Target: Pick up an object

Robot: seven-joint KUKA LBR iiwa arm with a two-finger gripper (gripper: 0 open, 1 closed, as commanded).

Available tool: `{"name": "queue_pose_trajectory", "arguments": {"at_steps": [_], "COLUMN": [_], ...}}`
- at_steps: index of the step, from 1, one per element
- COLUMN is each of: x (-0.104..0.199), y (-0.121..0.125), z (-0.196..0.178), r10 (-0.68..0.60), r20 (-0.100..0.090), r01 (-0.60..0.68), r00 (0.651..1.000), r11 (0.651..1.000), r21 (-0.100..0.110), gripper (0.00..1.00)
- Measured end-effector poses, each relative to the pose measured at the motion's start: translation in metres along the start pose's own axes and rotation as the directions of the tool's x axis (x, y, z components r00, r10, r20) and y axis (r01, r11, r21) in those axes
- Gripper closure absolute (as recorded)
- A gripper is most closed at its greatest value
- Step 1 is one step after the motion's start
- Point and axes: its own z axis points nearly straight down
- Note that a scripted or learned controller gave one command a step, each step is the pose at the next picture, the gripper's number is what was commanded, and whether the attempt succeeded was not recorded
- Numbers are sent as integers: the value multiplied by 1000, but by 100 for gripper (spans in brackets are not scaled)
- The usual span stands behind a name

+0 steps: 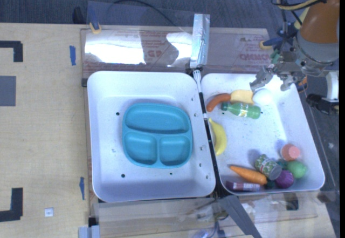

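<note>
The gripper point(274, 81) hangs over the far right corner of the right bin point(306, 123), with the orange-banded arm point(322, 24) above it at the right edge. Its fingers are spread, with nothing seen between them. Just beside the gripper, toward the left, lies a white round object point(262, 96), touching a yellow piece point(242, 95). A green bottle point(241, 110) lies on its side just near of these, and an orange-red curved item point(216, 101) sits to its left. A banana point(218, 137) rests against the bin's left wall. Along the near side lie a carrot point(247, 173), a patterned can point(266, 164), a purple fruit point(285, 178), a green fruit point(297, 169) and a pink object point(291, 151). The left bin point(102, 134) holds a blue divided tray point(157, 135).
</note>
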Motion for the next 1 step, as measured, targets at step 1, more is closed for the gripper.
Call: {"name": "queue_pose_trajectory", "arguments": {"at_steps": [1], "x": [1], "y": [11], "z": [128], "r10": [-10], "r20": [2], "r01": [10], "r00": [1000], "r11": [1000], "r21": [-8], "gripper": [0]}}
